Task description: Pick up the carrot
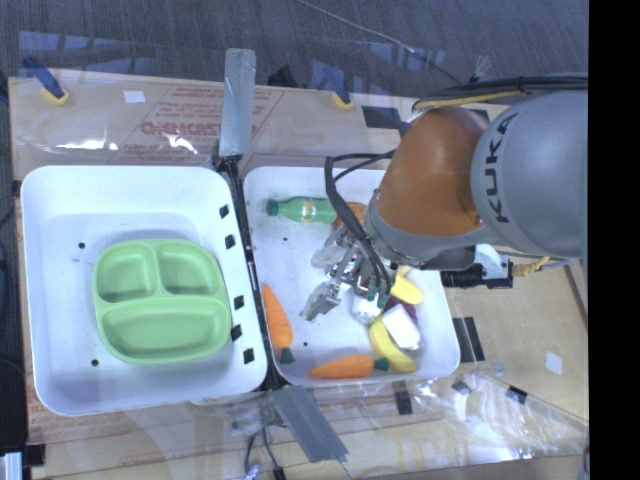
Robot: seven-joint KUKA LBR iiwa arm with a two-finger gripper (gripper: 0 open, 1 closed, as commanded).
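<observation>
The tool (335,283) hangs over the middle of the right bin (290,180) with its fingers spread and nothing between them. One carrot (276,315) lies along the bin's left wall, another carrot (343,367) along the front wall beside a banana (388,349). A green plate (160,300) sits in the left bin (50,268).

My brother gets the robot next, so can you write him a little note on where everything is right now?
Gripper: low in the right bin, holding nothing I can see.
Carrots: one carrot lies along the right bin's left wall, a second carrot lies by its near edge. Neither is lifted.
Also there: green bottle at the far end, yellow banana near the second carrot.
Left bin: green divided plate.
Done: arm is down over the right bin.
Left: grasp a carrot and lift it.
</observation>
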